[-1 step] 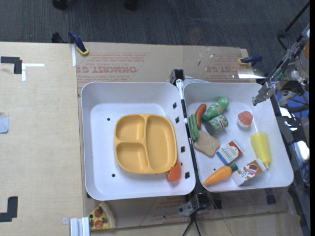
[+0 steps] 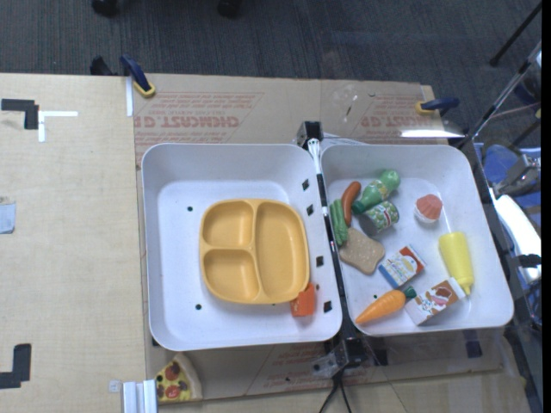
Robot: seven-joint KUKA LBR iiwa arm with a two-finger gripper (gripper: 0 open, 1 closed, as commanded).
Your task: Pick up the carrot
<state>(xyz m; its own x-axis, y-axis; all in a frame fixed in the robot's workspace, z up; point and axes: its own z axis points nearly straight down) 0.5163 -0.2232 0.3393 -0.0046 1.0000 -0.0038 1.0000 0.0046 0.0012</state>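
The carrot [image 2: 381, 306] is orange with a small green top. It lies at a slant near the front wall of the right bin [image 2: 482, 231], with its tip pointing to the front left. A small carton [image 2: 437, 300] lies just right of its green end, and a blue-and-white box [image 2: 401, 266] sits just behind it.
The right bin also holds a bread slice [image 2: 362, 250], a green bottle [image 2: 376, 190], a can [image 2: 381, 216], a red sausage [image 2: 348, 200] and a yellow bottle [image 2: 456, 261]. In the left bin [image 2: 164, 231] are a yellow divided plate [image 2: 256, 250] and an orange-red piece [image 2: 304, 302].
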